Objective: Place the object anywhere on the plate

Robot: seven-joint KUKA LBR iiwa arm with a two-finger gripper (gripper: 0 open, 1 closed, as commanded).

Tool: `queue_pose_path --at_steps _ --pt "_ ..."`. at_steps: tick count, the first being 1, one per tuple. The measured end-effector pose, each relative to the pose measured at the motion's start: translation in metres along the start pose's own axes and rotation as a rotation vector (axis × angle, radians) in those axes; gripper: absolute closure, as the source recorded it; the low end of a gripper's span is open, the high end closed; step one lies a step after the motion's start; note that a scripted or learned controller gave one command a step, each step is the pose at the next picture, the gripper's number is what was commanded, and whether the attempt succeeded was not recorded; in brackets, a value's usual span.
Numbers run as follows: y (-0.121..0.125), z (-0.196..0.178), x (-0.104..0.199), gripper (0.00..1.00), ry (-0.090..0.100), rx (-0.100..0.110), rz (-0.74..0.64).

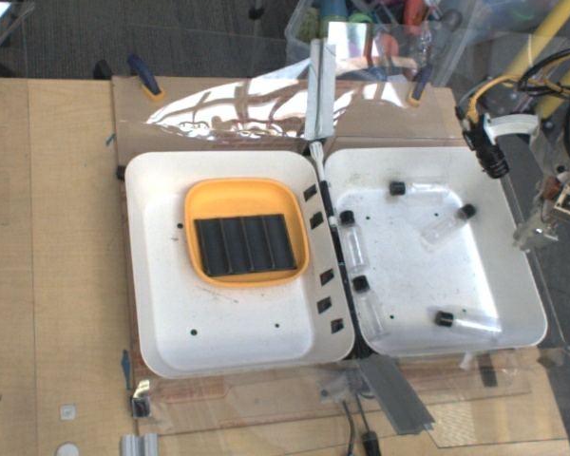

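Observation:
An orange plate (246,198) with a black ridged insert (244,244) sits in the left white bin (161,283). Several clear tubes with black caps lie in the right white bin (513,293): one near the back (424,190), one tilted right of the middle (445,226), two along the left wall (354,248) (369,312), and one at the front (470,324). My gripper (540,228) hangs at the far right, just outside the right bin's right rim, with nothing seen in it.
A metal divider post (315,93) rises behind the seam between the bins. Crinkled foil (237,112) lies behind the left bin. A clear tub of coloured toys (389,8) stands at the back. Cables (489,150) hang near the right bin's far corner.

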State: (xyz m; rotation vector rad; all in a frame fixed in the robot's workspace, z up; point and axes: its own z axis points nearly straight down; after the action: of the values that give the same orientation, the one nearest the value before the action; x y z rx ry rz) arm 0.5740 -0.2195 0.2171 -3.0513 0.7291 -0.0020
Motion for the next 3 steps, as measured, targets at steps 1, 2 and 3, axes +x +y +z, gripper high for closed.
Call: queue_pose_path --at_steps 1,2,3 --pt "0.000 0.000 0.000 0.00 0.000 0.000 0.000" --pt "-0.023 -0.031 0.046 0.00 0.001 0.001 -0.105" --pt "-0.028 -0.029 0.060 0.00 0.000 0.001 -0.121"
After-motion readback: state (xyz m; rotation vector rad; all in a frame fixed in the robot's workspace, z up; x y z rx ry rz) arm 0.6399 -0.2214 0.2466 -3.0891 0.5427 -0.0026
